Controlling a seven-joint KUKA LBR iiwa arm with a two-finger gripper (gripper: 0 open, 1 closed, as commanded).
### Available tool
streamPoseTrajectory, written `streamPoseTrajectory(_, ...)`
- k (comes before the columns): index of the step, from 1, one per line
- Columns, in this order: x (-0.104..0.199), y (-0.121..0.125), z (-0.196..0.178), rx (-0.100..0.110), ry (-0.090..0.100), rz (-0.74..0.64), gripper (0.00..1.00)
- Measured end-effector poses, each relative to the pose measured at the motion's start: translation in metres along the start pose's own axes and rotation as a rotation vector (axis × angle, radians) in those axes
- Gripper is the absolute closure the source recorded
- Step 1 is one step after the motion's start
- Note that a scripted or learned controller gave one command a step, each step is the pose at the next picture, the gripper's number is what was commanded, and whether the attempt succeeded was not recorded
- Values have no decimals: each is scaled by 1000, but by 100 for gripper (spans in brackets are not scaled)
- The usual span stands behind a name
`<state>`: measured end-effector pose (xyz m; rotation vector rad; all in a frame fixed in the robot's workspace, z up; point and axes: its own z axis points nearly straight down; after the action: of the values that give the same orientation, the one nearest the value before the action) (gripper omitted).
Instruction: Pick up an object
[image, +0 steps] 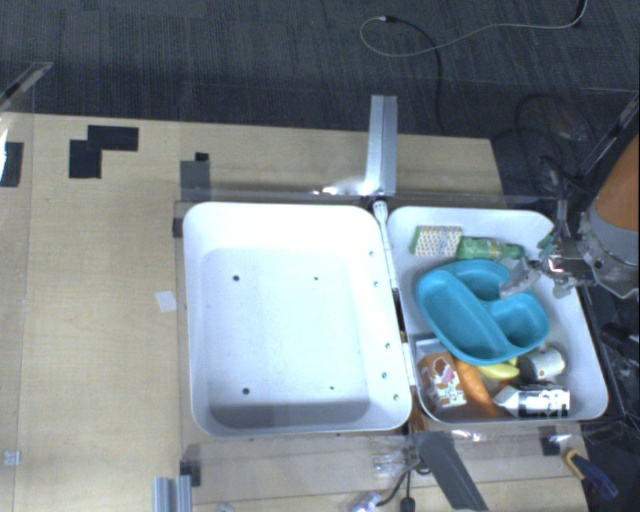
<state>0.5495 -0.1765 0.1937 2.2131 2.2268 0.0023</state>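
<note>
The right bin (596, 372) holds a heap of objects. A blue two-part dish (480, 318) lies across its middle. Behind the dish lie a speckled green-white pad (437, 241) and a green packet (489, 248). In front of it are an orange carrot-like piece (474, 385), a yellow banana-like piece (497, 371), a printed pouch (438, 380), a small white cup (546, 363) and a black-and-white bottle (536, 402). My gripper (524, 274) reaches in from the right and hangs low over the dish's far right rim. Nothing can be seen held in it.
The left bin (205, 330) lies beside the right one, split from it by a ridge (396, 300). A metal post (383, 145) stands behind the bins. The arm's orange band (618, 195) is at the right edge. Cables lie on the dark floor beyond.
</note>
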Motion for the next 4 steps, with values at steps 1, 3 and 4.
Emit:
streamPoseTrajectory(1, -29, -25, -22, -2, -1, 373, 0)
streamPoseTrajectory(3, -21, 35, -18, 0, -1, 788, 0)
streamPoseTrajectory(4, -13, -17, -24, 1, 0, 908, 0)
